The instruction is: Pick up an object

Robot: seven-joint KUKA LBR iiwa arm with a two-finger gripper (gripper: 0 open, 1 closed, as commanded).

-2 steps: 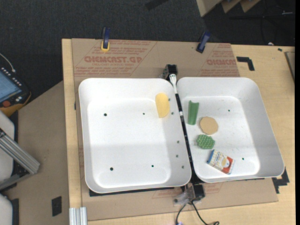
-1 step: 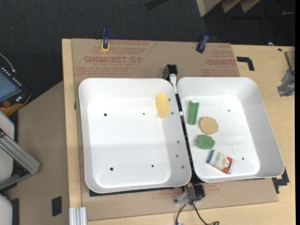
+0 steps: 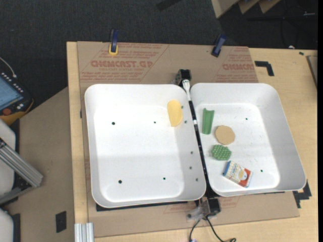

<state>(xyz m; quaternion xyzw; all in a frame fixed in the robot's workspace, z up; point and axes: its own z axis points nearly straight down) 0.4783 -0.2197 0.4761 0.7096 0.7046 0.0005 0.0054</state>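
Nearest, red-and-white packet [image 3: 236,174] lies in right bin [image 3: 262,120], long axis running upper-left to lower-right; claw's state cannot be told.

left bin [image 3: 101,150] mostly bare, right bin [image 3: 272,115] cluttered near divider

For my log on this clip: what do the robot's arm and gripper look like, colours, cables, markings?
Their colours and markings cannot be told from this frame. The rig parts on view are two white bins, a brown cardboard sheet with red lettering under them, two blue clamps at its far edge, and a black cable in front.
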